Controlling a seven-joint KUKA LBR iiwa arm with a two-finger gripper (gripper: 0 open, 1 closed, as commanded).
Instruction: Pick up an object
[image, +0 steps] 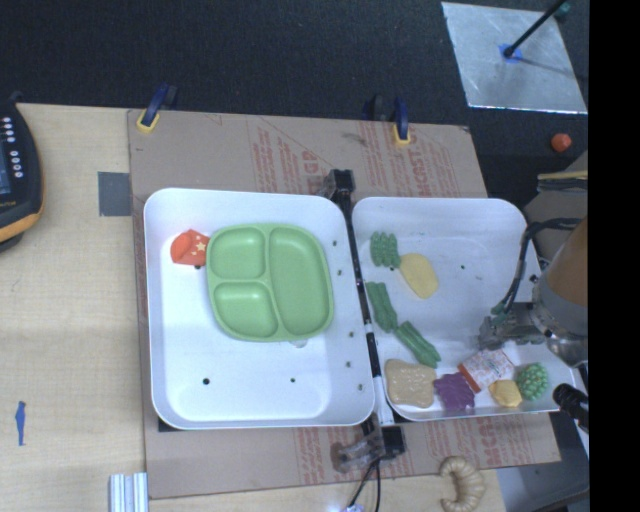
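Wooden desk (70, 300), cardboard-covered, bearing two white bins. Claw (503, 328) sits low at the right bin's (470, 225) right side — grip state cannot be determined. Small objects — red-white packet (487, 369), purple piece (455, 391) — lie just beside it. Left bin (190, 370) holds a green divided plate (270, 281).

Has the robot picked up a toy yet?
Not yet, it seems. The hand sits low at the right bin's right side, just above the small red-and-white packet, with nothing seen in it. The toys all lie in the bins, so grabbing and lifting is left.

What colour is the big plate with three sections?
Light green divided plastic plate, clearest in the camera view.
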